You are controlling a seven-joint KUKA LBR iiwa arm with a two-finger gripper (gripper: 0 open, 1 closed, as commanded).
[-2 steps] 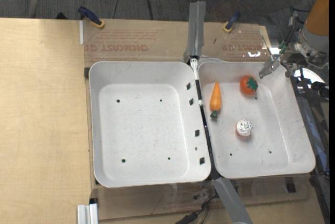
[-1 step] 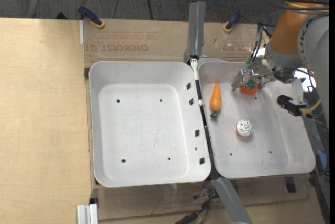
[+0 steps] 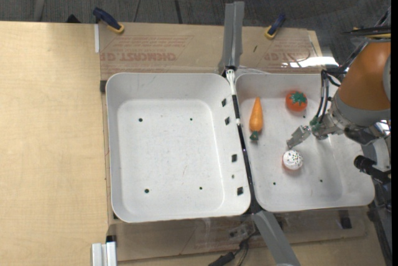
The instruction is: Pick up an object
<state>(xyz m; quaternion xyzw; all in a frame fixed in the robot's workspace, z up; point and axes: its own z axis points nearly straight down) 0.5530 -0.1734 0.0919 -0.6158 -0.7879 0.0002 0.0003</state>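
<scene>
Jaws (image 3: 297, 138), state unclear, hang over smooth white right bin (image 3: 348, 196) near tapered orange carrot (image 3: 255, 115).

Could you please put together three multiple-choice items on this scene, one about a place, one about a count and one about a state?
1. Where does the toy carrot lie?
A. In the left bin
B. In the right bin, near its left wall
C. On the bench outside the bins

2. How many objects lie in the right bin?
A. One
B. Three
C. Five

3. How does the pincer stand to the white ball?
A. It is above the ball, which rests on the bin floor
B. It holds the ball high over the left bin
C. It is pressing the ball into the toy tomato

Answers: 1 B, the orange carrot lies beside the wall between the bins. 2 B, the carrot, the toy tomato and the white ball are there. 3 A, the ball lies on the floor just below the pincer's tip.
</scene>
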